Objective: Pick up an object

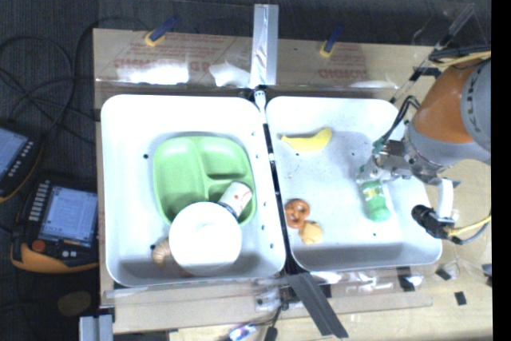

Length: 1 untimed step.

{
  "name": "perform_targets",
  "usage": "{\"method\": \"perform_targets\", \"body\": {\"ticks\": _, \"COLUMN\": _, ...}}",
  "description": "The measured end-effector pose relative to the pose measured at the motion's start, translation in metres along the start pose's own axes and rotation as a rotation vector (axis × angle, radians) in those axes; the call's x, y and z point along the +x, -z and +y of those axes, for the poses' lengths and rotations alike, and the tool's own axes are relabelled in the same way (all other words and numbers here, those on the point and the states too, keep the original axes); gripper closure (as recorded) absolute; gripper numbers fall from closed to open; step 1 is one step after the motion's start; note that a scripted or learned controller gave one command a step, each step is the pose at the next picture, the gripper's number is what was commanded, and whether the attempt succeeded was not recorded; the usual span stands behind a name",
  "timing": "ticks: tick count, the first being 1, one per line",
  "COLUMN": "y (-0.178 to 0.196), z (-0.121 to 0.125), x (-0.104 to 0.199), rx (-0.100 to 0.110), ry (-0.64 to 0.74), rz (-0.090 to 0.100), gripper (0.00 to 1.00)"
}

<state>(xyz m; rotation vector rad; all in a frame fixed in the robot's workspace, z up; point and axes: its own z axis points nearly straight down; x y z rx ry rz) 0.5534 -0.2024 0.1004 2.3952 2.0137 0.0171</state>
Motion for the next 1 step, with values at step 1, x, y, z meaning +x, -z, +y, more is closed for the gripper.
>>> {"method": "perform_targets", "body": {"ticks": 1, "y": 0.1248, "z": -0.0026, "x": 0.0547, "rx": 0.017, "ry": 0.105, "rz": 0.0, "gripper": 1.0}}
